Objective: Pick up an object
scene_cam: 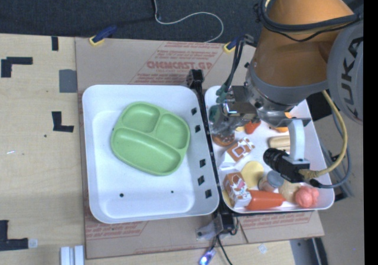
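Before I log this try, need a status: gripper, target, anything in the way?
Gripper low in right white bin, over a brown round toy. No grasp seen. Orange toy carrot and pink ball crowd nearby.

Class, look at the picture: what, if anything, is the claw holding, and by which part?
Cannot be told: the claw sits low in the right bin over the toy foods, its tips hidden.

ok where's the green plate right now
The green plate lies in the left bin, toward its upper middle, across the divider from the right bin of toy food where the arm reaches.
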Robot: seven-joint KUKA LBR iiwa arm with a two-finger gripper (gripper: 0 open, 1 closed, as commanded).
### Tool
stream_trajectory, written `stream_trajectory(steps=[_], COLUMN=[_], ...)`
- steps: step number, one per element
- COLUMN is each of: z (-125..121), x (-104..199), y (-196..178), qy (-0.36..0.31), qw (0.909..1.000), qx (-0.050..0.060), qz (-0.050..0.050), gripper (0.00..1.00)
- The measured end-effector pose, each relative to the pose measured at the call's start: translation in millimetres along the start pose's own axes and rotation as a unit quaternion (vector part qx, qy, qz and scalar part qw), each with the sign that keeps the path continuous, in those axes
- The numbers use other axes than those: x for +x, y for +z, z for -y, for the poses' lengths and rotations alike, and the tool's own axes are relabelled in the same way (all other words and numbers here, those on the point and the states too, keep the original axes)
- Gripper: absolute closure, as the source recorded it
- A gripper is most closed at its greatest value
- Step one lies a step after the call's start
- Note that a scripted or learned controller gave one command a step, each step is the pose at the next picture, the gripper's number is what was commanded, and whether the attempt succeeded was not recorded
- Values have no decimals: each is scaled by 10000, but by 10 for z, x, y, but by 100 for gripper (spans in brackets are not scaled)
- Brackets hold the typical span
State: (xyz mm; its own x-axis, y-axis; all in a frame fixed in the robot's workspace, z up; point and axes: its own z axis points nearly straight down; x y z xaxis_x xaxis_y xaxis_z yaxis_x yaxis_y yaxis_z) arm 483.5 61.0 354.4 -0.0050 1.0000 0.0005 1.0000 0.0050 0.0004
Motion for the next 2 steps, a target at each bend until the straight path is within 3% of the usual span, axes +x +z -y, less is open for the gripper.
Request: stream_trajectory(steps=[1,2], z=[0,-212], x=[217,48], y=[-132,1169], qy=[9,36], qw=[10000,10000], qx=[9,78], qz=[3,22], gripper=[100,100])
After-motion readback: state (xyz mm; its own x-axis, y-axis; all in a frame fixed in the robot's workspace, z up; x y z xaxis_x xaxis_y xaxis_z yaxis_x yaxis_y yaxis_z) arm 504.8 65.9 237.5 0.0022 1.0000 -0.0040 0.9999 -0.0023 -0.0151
